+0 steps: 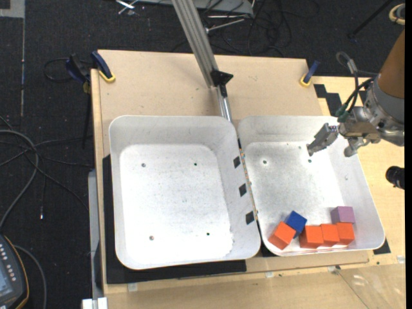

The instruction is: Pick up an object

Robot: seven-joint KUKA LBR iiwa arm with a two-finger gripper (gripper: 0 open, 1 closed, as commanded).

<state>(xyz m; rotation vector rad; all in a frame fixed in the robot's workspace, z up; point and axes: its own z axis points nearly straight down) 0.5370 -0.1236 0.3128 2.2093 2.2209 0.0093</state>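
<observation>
Your gripper [335, 143] hangs spread wide and holding nothing over the right bin [302, 124], well apart from 5 blocks [315, 230] packed against its near wall, where crowding could make fingers jam or slip.

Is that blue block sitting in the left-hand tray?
No, the blue block lies in the right bin, near its front edge beside the orange blocks.

claw [334, 142] hovers, fingers spread, nothing between them, over right bin [277, 129] far side | blocks at near edge: orange cube [281, 235], blue cube [296, 221], orange bar [327, 234], purple cube [344, 214] | left bin [122, 131] alongside on counter [167, 85]
</observation>
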